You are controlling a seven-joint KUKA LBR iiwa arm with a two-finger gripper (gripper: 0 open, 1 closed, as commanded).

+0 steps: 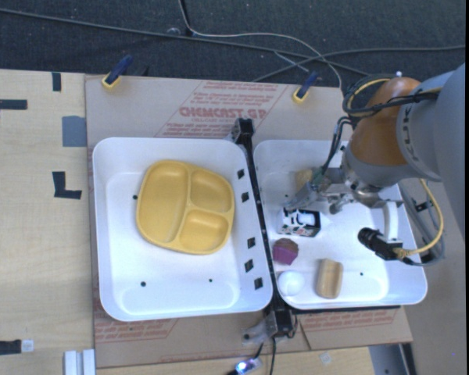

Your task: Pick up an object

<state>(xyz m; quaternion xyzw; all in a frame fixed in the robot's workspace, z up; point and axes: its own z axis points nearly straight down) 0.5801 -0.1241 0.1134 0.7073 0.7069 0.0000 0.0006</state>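
The right bin (pixel 391 287) holds several small objects. A black-and-white item (pixel 300 223) lies near its left wall, with a purple lump (pixel 285 250) just below it. A white ball (pixel 291 282) and a tan block (pixel 328 278) rest near the front edge. A small tan piece (pixel 303 177) sits farther back. My gripper (pixel 319 194) hangs low over the bin, just above and to the right of the black-and-white item and beside the tan piece. I see nothing clearly held in it.
The left bin (pixel 109 233) carries a yellow divided plate (pixel 185 206). A black divider (pixel 254 209) runs between the bins. The arm's orange band (pixel 379 135) and cables (pixel 426 233) hang over the right bin's right side. Clamps (pixel 117 71) hold the cardboard at the back.
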